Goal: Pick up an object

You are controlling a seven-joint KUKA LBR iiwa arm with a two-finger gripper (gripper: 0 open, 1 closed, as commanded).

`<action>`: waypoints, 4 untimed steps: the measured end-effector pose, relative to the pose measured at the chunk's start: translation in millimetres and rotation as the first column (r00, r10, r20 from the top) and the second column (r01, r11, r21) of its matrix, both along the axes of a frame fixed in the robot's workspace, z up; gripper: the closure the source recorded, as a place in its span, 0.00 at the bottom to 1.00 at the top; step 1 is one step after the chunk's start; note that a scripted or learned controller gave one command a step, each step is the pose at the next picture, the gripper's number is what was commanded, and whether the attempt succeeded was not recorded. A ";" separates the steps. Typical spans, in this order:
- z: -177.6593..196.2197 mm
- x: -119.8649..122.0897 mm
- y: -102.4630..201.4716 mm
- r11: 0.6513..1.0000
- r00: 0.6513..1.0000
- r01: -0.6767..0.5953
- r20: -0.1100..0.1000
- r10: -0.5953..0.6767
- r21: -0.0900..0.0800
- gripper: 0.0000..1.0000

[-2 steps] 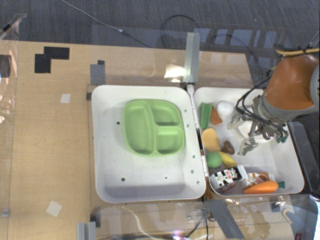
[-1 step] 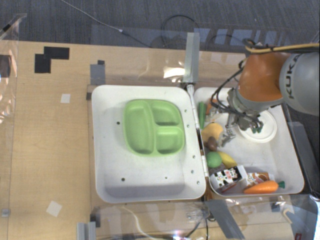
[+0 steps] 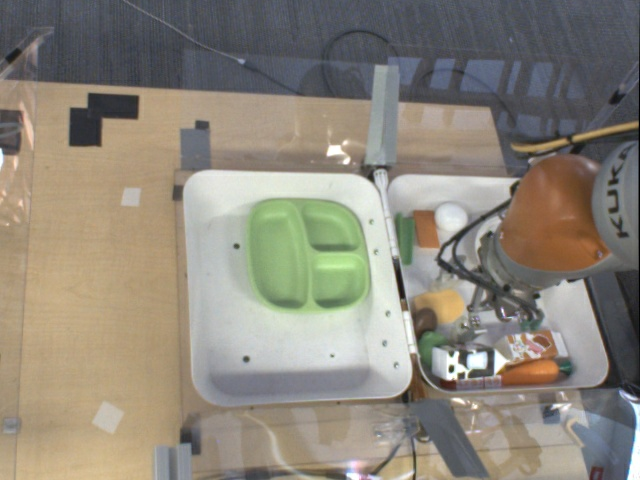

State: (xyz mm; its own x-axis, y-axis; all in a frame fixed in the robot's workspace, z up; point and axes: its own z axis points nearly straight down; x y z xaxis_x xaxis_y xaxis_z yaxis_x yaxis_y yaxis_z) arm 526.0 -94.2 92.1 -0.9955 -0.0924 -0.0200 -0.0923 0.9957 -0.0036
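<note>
Here the gripper (image 3: 497, 313) hangs over crowded toys; its finger state cannot be told. Just below lie a carrot (image 3: 530, 372) and carton (image 3: 528, 346); crowding may spoil the grasp.

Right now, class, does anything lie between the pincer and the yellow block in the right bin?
Nothing visible does. The pincer hangs low in the right bin, just right of the yellow block, with bare bin floor in the gap. The brown piece and orange block lie off that line.
</note>
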 end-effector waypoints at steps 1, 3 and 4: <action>-2.8 95.5 -11.2 0.981 0.981 0.194 -0.008 -0.194 0.004 0.00; -2.6 52.0 -79.5 0.950 0.950 0.314 -0.008 -0.314 0.001 0.00; 18.8 72.6 -111.5 0.983 0.983 0.182 -0.008 -0.182 0.001 0.00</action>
